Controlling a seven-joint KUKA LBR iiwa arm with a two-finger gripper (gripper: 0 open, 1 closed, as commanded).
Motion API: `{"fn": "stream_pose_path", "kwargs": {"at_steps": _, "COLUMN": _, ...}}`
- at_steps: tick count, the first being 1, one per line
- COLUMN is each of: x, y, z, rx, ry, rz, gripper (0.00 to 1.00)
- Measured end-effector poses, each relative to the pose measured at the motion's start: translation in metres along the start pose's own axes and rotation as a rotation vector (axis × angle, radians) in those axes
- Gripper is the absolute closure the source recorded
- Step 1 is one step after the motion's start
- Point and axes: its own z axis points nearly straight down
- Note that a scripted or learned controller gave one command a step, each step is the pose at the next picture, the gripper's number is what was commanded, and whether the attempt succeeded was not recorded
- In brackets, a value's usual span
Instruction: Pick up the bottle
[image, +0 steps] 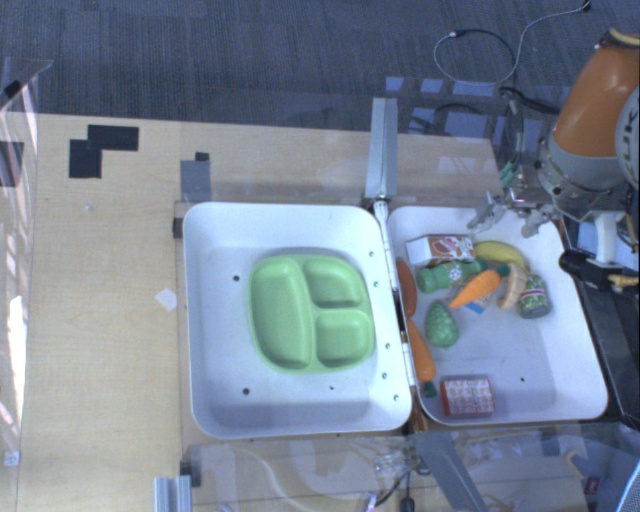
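Note:
The green bottle (447, 275) lies on its side near the middle of the right bin (585, 380), among other items. An orange carrot (473, 289) rests against its right end, and a small carton (440, 247) lies just behind it. My gripper (510, 217) hangs over the bin's far right corner, above and to the right of the bottle and apart from it. Its fingers are spread open with nothing between them.
A banana (500, 252), a can (533, 298), a green lumpy fruit (441, 326), a sausage (406, 286), a second carrot (421, 352) and a red box (467, 396) share the right bin. The left bin (215, 300) holds a green divided plate (312, 311).

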Motion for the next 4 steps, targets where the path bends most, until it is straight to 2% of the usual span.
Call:
{"fn": "stream_pose_path", "kwargs": {"at_steps": 1, "x": 0.021, "y": 0.034, "z": 0.092, "rx": -0.028, "ry": -0.004, "rz": 0.075, "gripper": 0.0}}
{"fn": "stream_pose_path", "kwargs": {"at_steps": 2, "x": 0.046, "y": 0.005, "z": 0.102, "rx": -0.055, "ry": -0.003, "rz": 0.171, "gripper": 0.0}}
{"fn": "stream_pose_path", "kwargs": {"at_steps": 3, "x": -0.024, "y": 0.004, "z": 0.063, "rx": -0.002, "ry": -0.001, "rz": 0.19, "gripper": 0.0}}
{"fn": "stream_pose_path", "kwargs": {"at_steps": 4, "x": 0.017, "y": 0.019, "z": 0.097, "rx": -0.031, "ry": -0.007, "rz": 0.026, "gripper": 0.0}}
